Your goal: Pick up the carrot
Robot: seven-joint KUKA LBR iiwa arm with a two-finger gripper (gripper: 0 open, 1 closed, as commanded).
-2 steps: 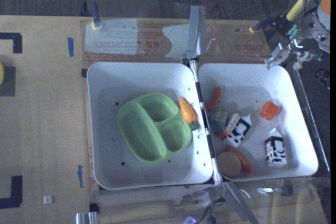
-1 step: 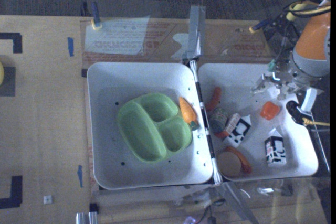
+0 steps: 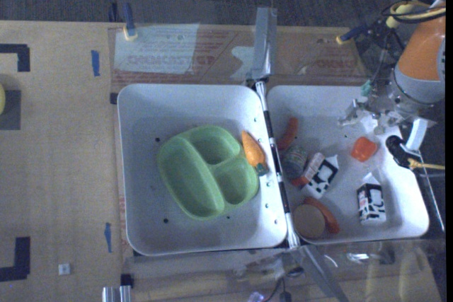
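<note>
Two shallow white plastic bins side by side: left bin (image 3: 141,223), right bin (image 3: 410,219). Grey arm w/ orange band (image 3: 422,56) reaches in over right bin's top-right corner. Green 3-compartment plastic tray (image 3: 198,177) sits mid left bin. Gripper (image 3: 375,117) hangs above right bin's upper right, nothing visibly held; can't tell how far open. Small orange carrot w/ green top (image 3: 253,150) lies in left bin, touching tray's right edge, next to the divider btwn bins, well apart from gripper
</note>
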